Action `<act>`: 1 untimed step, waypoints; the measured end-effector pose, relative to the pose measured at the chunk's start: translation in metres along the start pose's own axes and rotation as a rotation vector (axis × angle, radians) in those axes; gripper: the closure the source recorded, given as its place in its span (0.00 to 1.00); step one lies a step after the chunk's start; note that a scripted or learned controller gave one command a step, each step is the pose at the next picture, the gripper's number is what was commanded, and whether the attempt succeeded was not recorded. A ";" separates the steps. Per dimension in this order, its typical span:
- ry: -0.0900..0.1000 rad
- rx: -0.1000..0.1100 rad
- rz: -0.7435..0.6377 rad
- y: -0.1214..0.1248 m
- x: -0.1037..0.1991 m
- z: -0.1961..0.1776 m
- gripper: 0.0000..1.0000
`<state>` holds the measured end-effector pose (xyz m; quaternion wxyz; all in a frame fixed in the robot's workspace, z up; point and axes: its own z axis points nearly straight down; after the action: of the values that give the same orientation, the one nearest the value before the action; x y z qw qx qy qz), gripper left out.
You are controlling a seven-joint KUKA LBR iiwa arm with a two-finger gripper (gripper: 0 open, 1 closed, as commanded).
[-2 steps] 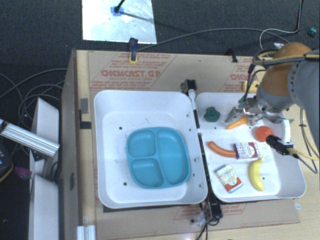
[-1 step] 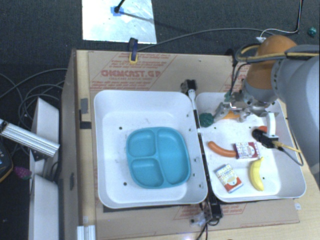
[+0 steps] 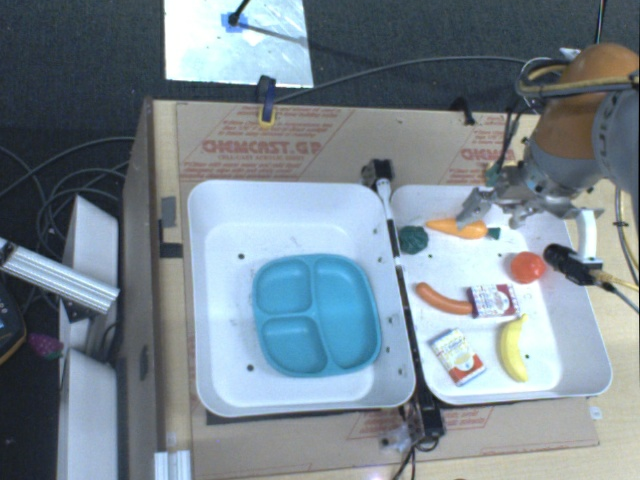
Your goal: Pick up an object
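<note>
The carrot (image 3: 458, 229) lies in the upper part of the right bin (image 3: 570, 368), its long axis running nearly left to right across the frame, the thicker orange end toward the left and the greenish tip toward the right by the pincer. The pincer (image 3: 490, 211) hangs just above and to the right of it, close over its right end; its two grey fingers stand apart, and nothing shows between them. The right bin also holds a dark green lump (image 3: 412, 238) at its upper left, a red tomato (image 3: 528, 266) to the right, a sausage (image 3: 443, 298) lying slantwise in the middle, a small red and white packet (image 3: 493, 300) touching the sausage's right end, a yellow banana (image 3: 513, 349) standing nearly upright in the frame at the lower right, and a small carton (image 3: 458, 356) at the lower middle. The left bin (image 3: 225, 228) holds a blue divided plate (image 3: 315, 313) with three compartments. Both bins sit side by side on the desk (image 3: 330, 138), which is covered by a brown printed board.
</note>
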<state>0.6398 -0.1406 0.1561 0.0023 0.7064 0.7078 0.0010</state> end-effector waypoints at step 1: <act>0.002 0.004 0.001 -0.060 0.027 0.072 0.00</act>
<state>0.5805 -0.1143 0.0840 0.0001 0.7066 0.7076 0.0001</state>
